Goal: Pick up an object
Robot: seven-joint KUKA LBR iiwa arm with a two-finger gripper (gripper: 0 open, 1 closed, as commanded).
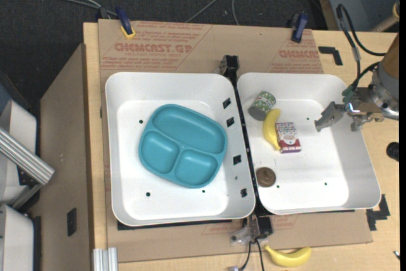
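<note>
In the right bin [355, 174] lie a yellow banana [271, 127], a small red and white carton [288, 136] touching it, a green and grey can [262, 103] on its side, and a brown round disc [265, 176]. My gripper [340, 116] hangs over the right side of this bin with its two fingers spread apart and nothing between them. It is well to the right of the carton. The left bin [120, 155] holds a teal divided plate [183, 145].
A second banana [290, 256] lies on the cardboard in front of the bins. Clamps [125, 25] hold the cardboard at the back. A black divider [238, 130] runs between the two bins. Cables cross the dark floor behind.
</note>
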